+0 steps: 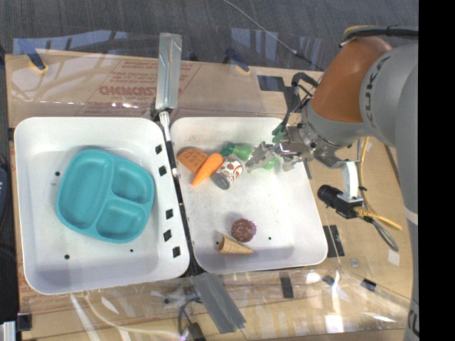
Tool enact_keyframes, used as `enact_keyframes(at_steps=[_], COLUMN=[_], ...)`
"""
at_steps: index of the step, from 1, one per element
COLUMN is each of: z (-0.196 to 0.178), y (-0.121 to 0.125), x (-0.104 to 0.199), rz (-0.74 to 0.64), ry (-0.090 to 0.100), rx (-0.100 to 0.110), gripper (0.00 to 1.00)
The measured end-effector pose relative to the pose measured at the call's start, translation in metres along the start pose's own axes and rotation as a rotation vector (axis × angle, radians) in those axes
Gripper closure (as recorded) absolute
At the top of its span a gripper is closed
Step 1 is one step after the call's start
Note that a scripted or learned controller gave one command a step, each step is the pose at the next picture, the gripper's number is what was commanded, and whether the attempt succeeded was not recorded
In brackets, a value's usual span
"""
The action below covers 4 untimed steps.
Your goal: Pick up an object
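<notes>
**Claw low over a crowded cluster**

Claw (pixel 274 155) down among the green toys (pixel 242 150) in right bin (pixel 313 212); spread or pressed together, impossible to tell. Left to right: waffle (pixel 189 158), carrot (pixel 206 168), small can (pixel 229 173), packed tight. Likely to nudge neighbours, grabbing nothing.

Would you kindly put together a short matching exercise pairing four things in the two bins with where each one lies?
Things:
1. teal divided plate
2. carrot
3. ice cream cone
4. gripper

Places:
A. near the front edge of the right bin
B. in the left bin
C. at the back of the right bin, on its right side, over the green item
D. at the back of the right bin, close to the divider

Pairs: 1-B, 2-D, 3-A, 4-C
</notes>
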<state>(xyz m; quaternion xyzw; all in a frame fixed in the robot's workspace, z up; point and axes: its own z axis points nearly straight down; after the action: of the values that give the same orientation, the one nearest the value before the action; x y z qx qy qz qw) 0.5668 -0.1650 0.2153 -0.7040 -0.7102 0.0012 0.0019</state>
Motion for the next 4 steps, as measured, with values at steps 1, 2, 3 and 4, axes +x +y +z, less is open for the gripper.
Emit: enact_keyframes(at_steps=[1,2,3,4], z=[0.124,0.122,0.112,0.124], y=[-0.053,-0.088,-0.087,-0.069], x=[0.039,-0.026,-0.026,0.048], rz=[-0.187,-0.449,-0.456,-0.113], ry=[0.001,-0.001,-0.002,0.001], rx=[-0.002,-0.005,-0.006,-0.003], gripper=[0.00,0.00,1.00,1.00])
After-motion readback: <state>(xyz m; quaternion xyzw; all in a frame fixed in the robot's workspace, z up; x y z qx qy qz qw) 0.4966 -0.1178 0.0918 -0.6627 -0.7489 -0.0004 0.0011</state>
